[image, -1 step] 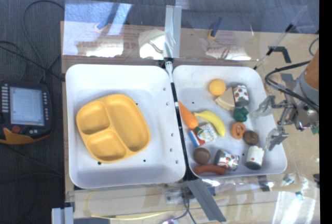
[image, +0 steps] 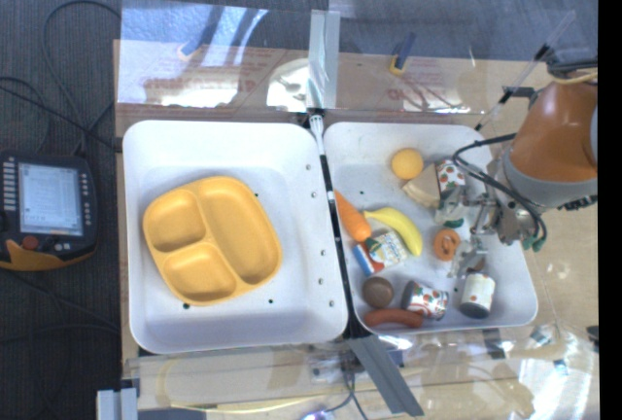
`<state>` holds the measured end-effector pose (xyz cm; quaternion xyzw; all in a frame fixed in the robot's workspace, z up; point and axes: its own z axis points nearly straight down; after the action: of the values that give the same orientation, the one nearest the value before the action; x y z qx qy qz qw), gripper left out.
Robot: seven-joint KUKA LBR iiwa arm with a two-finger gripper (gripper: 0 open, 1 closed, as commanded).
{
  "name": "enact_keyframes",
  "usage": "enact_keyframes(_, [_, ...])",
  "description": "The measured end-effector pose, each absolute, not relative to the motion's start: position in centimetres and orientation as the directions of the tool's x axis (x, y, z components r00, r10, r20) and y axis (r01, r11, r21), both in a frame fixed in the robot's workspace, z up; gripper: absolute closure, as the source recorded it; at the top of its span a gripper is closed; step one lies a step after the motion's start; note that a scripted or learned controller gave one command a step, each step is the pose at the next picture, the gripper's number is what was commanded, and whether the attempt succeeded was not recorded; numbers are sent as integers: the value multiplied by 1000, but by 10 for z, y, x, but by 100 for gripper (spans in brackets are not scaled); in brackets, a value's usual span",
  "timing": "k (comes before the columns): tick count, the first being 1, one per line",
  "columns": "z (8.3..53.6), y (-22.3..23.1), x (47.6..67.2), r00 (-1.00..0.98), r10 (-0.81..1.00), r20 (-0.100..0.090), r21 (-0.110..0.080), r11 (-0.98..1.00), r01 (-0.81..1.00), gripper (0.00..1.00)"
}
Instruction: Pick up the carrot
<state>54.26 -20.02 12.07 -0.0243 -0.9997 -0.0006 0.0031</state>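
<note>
Nearest the camera, at the bottom of the view, lies the front edge of my bench (image: 243,379), with a grey bracket sticking out below the seam between the two bins.

Going from the left: a black handheld pendant (image: 47,204) with a pale screen rests on the carpet beside the bench. Next comes the left bin (image: 155,141), which holds a yellow divided plate (image: 211,238) with three compartments.

Just past the dividing wall, in the right bin (image: 520,311), the carrot (image: 351,217) lies slanted against the bin's left edge, its narrow end pointing up and away. A banana (image: 399,227) curves just beside it, with a small packet touching below. Along the front of this bin sit a brown round piece (image: 378,291), a red sausage (image: 393,318) and a small printed can (image: 426,300). Toward the back there is an orange ball (image: 407,162), and a pale wedge beside it.

My claw (image: 478,238) hangs low over the right half of this bin, amid a cluster of small cups and an orange ring-shaped piece (image: 446,244). It is well apart from the carrot. Cables and the wrist hide the tips, so I cannot tell whether my claw is spread or pressed together, or whether it touches anything.
</note>
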Motion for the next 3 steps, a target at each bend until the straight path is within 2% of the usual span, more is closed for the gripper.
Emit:
enact_keyframes(1, [91,-169,580,-894,449,-12,2,894,449,0])
enact_keyframes(2, [92,-180,552,-910,414,-19,2,910,414,0])
enact_keyframes(3, [152,-91,629,-858,513,-7,5,858,513,0])
